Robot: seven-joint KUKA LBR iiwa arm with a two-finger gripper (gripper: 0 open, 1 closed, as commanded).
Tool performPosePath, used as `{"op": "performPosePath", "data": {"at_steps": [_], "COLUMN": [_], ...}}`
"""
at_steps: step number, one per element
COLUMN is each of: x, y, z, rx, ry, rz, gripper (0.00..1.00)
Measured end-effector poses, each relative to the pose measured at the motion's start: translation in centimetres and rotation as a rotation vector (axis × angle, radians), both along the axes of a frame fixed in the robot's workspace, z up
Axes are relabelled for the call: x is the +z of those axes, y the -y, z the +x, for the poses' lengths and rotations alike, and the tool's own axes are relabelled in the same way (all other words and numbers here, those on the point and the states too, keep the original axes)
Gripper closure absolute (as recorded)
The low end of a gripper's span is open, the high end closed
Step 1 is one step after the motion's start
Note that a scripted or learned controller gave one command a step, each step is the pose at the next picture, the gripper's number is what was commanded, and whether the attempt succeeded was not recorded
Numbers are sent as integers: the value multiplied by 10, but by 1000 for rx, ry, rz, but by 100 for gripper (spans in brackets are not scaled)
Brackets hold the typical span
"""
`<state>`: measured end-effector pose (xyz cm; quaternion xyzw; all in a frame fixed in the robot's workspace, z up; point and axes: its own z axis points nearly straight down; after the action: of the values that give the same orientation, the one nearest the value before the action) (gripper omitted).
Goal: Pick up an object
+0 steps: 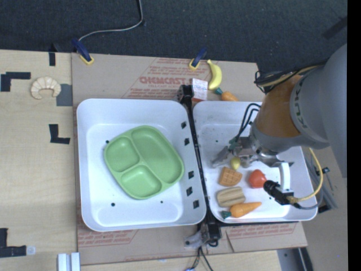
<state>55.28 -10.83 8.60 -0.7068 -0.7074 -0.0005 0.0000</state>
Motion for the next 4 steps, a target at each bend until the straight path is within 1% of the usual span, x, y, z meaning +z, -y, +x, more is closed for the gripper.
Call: {"op": "performPosePath", "data": {"at_steps": [1,2,3,4], "x": [10,10,0,10], "y": [1,1,-12,-12], "z": [1,0,71,71], "rx": [-1,-1,2,2], "ry": [3,3,4,4], "rz": [-3,-3,-2,-2], "gripper": [100,0,0,100]}}
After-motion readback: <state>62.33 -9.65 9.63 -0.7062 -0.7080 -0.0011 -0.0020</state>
